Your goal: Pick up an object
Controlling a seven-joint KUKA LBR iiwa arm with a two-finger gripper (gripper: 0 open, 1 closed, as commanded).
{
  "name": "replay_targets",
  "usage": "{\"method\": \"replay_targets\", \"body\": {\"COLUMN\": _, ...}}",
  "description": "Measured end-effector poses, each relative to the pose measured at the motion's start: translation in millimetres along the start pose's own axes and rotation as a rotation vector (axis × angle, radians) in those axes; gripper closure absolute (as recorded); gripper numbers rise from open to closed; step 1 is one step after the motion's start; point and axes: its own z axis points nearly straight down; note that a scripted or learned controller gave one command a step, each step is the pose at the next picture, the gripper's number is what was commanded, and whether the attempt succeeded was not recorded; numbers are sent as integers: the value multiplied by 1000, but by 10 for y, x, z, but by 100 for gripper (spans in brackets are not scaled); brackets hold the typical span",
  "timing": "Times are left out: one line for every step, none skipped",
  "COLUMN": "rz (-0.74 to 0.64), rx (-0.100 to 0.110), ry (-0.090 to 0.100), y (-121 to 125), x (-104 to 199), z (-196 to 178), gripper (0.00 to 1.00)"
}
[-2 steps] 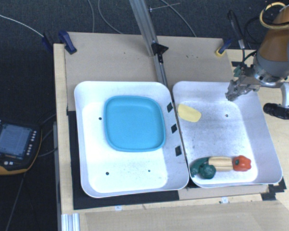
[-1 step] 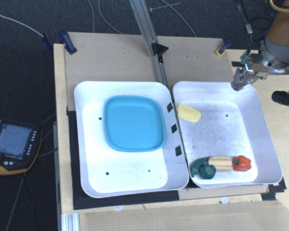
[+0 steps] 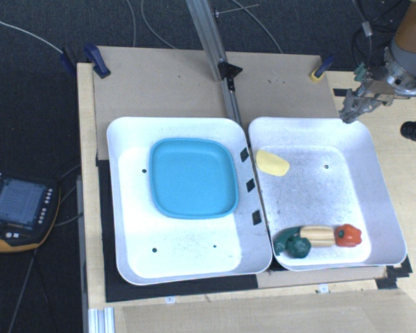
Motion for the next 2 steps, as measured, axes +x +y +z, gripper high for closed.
{"method": "replay_targets", "body": {"rz": -4, "rx": 3, "ry": 2, "y": 93, "x": 545, "z": 60, "gripper": 100}}
{"method": "replay_targets", "body": {"rz": -4, "rx": 2, "ry": 2, "y": -4, "x": 1098, "z": 13, "gripper": 100}}
